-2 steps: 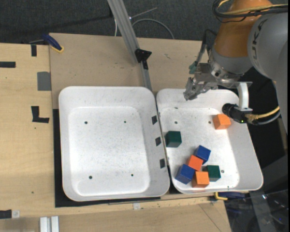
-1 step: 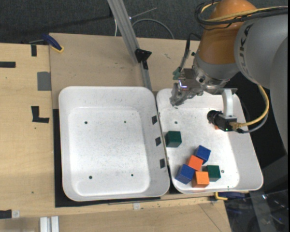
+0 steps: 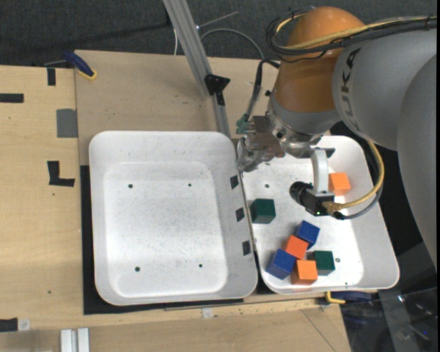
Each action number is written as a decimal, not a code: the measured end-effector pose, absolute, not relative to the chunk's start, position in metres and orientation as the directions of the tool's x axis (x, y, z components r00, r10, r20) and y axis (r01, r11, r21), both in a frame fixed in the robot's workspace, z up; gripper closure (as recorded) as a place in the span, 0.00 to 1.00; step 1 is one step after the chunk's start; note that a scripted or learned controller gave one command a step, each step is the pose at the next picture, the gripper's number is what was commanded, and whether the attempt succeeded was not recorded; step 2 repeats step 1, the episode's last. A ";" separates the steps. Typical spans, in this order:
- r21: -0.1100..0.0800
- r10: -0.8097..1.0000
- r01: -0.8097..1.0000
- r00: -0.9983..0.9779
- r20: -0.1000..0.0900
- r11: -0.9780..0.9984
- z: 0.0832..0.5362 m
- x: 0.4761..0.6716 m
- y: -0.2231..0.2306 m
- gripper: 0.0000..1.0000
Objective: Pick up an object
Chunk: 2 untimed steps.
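My gripper hangs over the right bin's upper left corner; whether it is clenched I cannot tell. The nearest green cube lies just below it, ungrasped; I judge a descent comes next.

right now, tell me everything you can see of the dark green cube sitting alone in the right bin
The dark green cube is small, matte and solid-looking, like painted wood or foam. It rests flat on the floor of the right shallow white bin, near that bin's left wall, apart from the cluster of blue, orange and green blocks lower down. Nothing touches it; the arm's hand is above it in the picture.
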<state>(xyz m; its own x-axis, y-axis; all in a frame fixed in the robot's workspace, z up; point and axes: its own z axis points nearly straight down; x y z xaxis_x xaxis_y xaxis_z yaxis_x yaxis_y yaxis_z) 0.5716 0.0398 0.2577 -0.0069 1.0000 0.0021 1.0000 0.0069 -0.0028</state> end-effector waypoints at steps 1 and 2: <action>-0.003 1.000 1.000 -0.002 0.000 0.002 0.257 0.552 0.089 1.00; -0.003 1.000 1.000 -0.002 0.000 0.002 0.257 0.552 0.089 1.00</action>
